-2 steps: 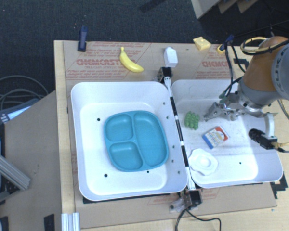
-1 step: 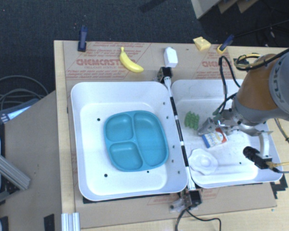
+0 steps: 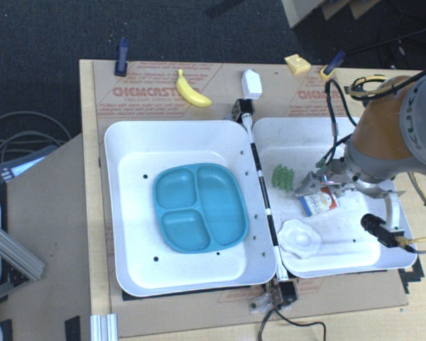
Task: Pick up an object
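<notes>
We see two shallow white bins side by side; the left white bin (image 3: 128, 190) holds a blue plastic plate with three sections (image 3: 199, 207), lying flat in the middle; the right white bin (image 3: 291, 133) holds a small green bumpy toy (image 3: 283, 178), a little blue, white and red packet (image 3: 318, 203) and a clear round plastic lid (image 3: 299, 237) near the front; the packet lies flat, with its long side going left to right, tipped up a bit on the right; the gripper (image 3: 325, 183) of the grey and orange arm (image 3: 387, 137) is low, just above the packet and touching it; we cannot tell how the claw is set; on the brown board behind the bins lies a yellow banana (image 3: 192, 91).
</notes>
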### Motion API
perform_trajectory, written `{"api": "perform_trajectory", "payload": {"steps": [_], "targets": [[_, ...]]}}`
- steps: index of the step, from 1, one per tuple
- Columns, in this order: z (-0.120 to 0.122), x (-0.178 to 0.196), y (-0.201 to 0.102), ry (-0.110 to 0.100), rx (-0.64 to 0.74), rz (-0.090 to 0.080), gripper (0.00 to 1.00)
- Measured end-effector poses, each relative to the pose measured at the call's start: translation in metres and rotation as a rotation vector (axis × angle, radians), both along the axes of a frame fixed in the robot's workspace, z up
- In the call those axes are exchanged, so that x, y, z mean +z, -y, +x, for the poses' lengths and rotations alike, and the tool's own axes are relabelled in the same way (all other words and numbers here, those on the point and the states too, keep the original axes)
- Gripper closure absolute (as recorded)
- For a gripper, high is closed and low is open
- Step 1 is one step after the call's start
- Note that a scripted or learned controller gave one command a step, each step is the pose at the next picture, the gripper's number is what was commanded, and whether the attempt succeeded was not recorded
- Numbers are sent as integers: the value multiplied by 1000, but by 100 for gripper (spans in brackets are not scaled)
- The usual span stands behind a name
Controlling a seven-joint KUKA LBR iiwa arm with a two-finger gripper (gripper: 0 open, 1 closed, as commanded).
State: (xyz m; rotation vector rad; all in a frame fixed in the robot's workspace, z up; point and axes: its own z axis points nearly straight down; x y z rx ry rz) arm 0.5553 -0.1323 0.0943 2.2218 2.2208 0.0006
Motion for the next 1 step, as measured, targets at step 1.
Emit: {"api": "perform_trajectory", "payload": {"steps": [1], "targets": [[7, 91, -89, 0, 1, 1, 100]]}}
